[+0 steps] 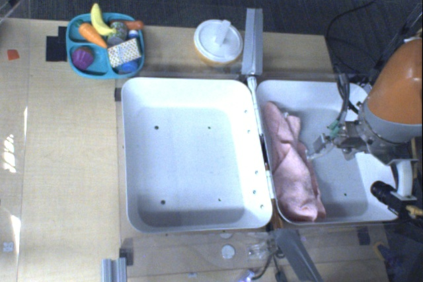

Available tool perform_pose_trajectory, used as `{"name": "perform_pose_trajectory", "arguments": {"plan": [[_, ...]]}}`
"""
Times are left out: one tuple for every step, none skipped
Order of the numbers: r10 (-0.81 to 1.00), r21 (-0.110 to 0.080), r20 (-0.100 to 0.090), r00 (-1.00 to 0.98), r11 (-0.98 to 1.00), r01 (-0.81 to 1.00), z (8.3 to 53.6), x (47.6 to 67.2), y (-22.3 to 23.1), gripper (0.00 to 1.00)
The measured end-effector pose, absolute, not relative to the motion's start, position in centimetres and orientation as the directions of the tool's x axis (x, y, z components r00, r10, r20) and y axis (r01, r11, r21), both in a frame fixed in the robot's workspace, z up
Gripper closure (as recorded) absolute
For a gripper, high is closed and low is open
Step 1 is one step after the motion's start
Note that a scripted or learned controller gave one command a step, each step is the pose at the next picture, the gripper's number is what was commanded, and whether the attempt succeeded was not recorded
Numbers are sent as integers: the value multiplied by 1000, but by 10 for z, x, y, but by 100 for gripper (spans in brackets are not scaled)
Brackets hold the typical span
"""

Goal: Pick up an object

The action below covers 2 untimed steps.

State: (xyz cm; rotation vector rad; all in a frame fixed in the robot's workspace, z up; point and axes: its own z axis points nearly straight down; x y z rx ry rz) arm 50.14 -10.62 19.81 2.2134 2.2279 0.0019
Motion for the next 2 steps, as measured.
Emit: {"name": "perform_pose_trajectory", "arguments": {"plan": [[993, 3, 0, -115, 115, 993, 110, 551, -102, 0], [986, 18, -4, -166, 166, 986, 92, 628, -107, 0]]}}
